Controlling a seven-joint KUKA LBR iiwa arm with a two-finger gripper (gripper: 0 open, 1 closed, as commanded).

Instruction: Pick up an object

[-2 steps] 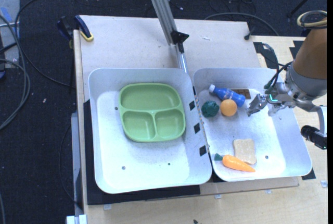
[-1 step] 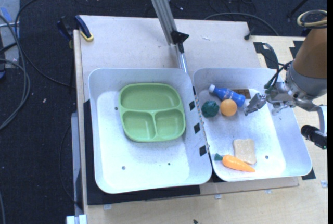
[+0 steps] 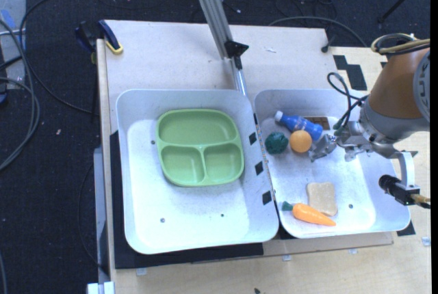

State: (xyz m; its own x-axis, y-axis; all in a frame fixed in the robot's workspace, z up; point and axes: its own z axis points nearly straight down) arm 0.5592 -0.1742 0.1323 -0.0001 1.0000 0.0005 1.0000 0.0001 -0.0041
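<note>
The right bin [image 3: 383, 217] holds a blue bottle [image 3: 299, 123], a dark green ball [image 3: 276, 143], an orange ball [image 3: 300, 141], a tan bread slice [image 3: 321, 197] and an orange carrot [image 3: 313, 215]. My gripper [image 3: 335, 151] hangs over the middle of this bin, just right of the orange ball and above the bread slice. Its fingers stand apart, open, with nothing between them. The arm's orange band [image 3: 400, 84] rises at the right edge.
In the left bin [image 3: 137, 217] lies a green divided plate [image 3: 200, 147]. A slanted metal pole [image 3: 212, 2] runs from the top down to where the bins meet. Black cables hang beside the wrist and lie on the floor around the bench.
</note>
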